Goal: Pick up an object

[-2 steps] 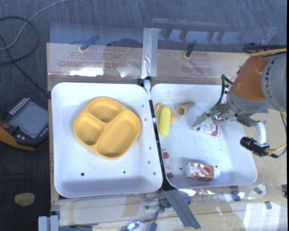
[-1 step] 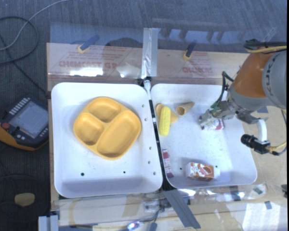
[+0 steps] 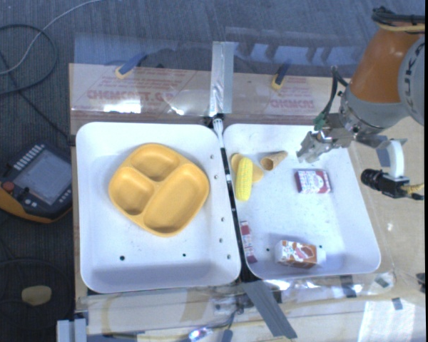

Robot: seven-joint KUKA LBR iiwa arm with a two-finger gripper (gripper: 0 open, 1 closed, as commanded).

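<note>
Left, yellow plate (image 3: 159,188) in bin (image 3: 93,212).

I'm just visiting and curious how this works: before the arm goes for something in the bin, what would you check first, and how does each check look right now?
1. Gripper over the bin that holds the objects: ok, it hangs above the right bin, near its far edge.
2. Nothing already held: cannot tell, the tip is too small and blurred.
3. A target close by: ok, the red carton lies just below it and the cone to its left.
4. Room around the carton: ok, it lies apart from other things.
5. Corn easy to take: not ok, it lies against the wall between the bins.
6. Orange carton: ok, lies free near the front.
</note>
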